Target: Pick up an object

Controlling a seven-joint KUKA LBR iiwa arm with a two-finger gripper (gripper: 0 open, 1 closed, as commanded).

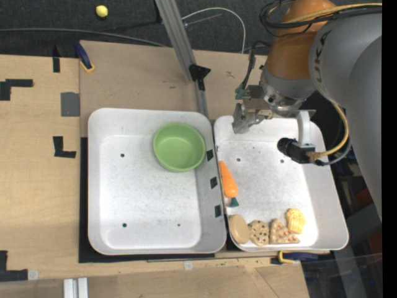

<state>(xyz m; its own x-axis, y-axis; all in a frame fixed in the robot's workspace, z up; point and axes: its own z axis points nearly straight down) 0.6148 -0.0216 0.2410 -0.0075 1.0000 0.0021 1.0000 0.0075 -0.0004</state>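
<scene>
Camera view: the grey-and-orange arm (pixel 322 48) reaches in over the far edge of the right bin (pixel 322 228), its tool (pixel 243 124) hanging just above the bin's far-left corner — well apart from anything it could pick. The candidates lie along the opposite side: a toy carrot (pixel 227 180) against the left wall, and, in a row at the near edge, a pale oval piece (pixel 238 228), a cookie (pixel 258 232), a lumpy tan piece (pixel 278 231) and a yellow corn-like toy (pixel 295 220). A green bowl (pixel 179 146) sits in the left bin (pixel 111 216).

The risk, on this evidence: a descent from here would close on bare bin floor or strike the rim between the bins, and the carrot, tight to the wall, leaves little room for a finger. Whether the tool is open or closed cannot be told at this angle — nothing is visibly held, and it appears to touch nothing.
</scene>
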